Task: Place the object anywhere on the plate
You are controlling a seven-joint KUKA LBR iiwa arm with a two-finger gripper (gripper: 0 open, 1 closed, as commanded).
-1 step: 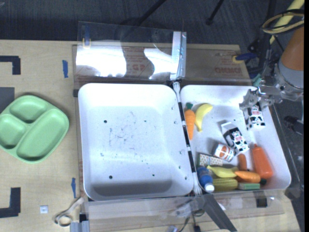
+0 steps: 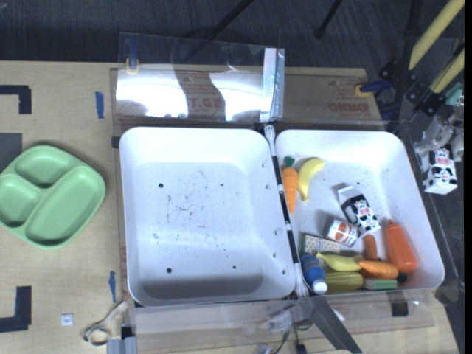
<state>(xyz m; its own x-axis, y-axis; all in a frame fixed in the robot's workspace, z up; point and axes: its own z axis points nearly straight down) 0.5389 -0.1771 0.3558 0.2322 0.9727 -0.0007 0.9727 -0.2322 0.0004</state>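
A green divided plate (image 2: 49, 195) lies on the wooden bench left of both bins. The right bin (image 2: 394, 147) holds several toy foods: a yellow banana (image 2: 308, 174), an orange carrot (image 2: 290, 189), a cow-patterned carton (image 2: 359, 211), a small red-and-white can (image 2: 342, 232), an orange-red bottle (image 2: 400, 246) and a blue-capped bottle (image 2: 313, 273). My gripper (image 2: 436, 142) is at the far right, outside the right bin's right wall. A small black-and-white object (image 2: 441, 176) sits just below it; whether it is held is unclear.
The left bin (image 2: 147, 146) stands between the plate and the right bin. A clear plastic panel (image 2: 199, 80) stands behind the left bin. Blue tape marks and black corner marks dot the bench. Dark stands and a yellow pole (image 2: 439, 21) rise at the back right.
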